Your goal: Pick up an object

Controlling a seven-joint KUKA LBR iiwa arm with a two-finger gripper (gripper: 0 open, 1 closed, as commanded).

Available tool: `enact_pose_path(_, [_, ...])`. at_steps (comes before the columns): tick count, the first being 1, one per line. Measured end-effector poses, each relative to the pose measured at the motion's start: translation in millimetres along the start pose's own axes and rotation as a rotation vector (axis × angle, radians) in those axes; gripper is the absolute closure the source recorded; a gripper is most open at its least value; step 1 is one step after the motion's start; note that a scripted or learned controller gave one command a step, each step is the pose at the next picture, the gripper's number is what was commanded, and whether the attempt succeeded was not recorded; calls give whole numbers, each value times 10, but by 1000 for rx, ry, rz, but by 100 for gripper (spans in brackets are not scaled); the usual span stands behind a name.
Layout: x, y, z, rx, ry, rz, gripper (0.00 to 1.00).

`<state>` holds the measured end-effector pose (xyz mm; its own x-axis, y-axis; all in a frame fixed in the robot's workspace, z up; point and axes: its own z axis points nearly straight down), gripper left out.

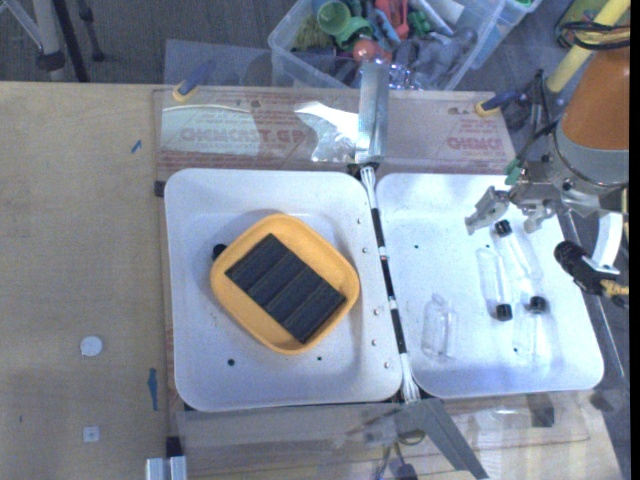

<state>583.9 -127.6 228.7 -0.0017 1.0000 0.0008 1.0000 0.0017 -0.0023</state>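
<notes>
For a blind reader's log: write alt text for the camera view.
A grey robot arm's gripper hovers over the right bin, above several clear tubes with black caps. The left bin holds a yellow pad with a black ribbed top.

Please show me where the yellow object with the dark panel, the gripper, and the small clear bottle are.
yellow object [283,283]: camera view, on its dark panel.
gripper [503,211]: camera view, between its fingertips.
small clear bottle [436,324]: camera view, on its body.
</notes>
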Motion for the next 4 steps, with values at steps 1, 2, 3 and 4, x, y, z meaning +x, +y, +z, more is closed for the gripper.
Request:
enact_pose_path(1, [-99,-284,1409,-10,-2,-176,0])
enact_pose_path(2, [-458,-702,-309,-5,-3,-171,0])
enact_pose_path(3, [-896,-960,1043,-3,-1,-177,0])
enact_pose_path(4, [-743,-539,1414,-8,-5,-298,0])
